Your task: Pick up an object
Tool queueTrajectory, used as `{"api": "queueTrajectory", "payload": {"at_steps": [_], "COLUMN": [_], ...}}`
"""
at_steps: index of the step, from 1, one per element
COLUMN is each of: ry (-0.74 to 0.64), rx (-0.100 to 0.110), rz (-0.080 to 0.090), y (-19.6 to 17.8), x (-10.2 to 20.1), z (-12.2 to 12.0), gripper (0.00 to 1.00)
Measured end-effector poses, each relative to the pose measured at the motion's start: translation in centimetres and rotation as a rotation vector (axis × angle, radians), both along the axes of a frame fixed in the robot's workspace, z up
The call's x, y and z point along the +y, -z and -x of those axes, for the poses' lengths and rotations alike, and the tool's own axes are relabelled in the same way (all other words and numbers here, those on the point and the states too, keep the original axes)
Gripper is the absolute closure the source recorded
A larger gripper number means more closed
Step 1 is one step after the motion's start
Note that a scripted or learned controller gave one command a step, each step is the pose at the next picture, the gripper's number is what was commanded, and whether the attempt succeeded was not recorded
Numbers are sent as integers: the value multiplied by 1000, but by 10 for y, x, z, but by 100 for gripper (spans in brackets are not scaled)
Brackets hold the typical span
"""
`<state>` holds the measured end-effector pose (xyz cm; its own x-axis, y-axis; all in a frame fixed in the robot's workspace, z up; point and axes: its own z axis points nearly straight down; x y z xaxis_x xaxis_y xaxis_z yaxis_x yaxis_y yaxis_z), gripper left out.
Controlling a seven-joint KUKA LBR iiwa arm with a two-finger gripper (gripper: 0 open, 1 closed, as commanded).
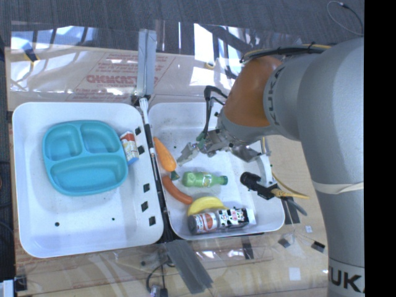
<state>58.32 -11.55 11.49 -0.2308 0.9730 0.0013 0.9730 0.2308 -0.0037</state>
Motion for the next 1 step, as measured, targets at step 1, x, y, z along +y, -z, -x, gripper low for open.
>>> {"api": "queueTrajectory", "payload": {"at_steps": [1], "ry": [59], "rx": [-2], "rz": [0], "y": [23], "x": [-67], "z": [44], "gripper": [0]}}
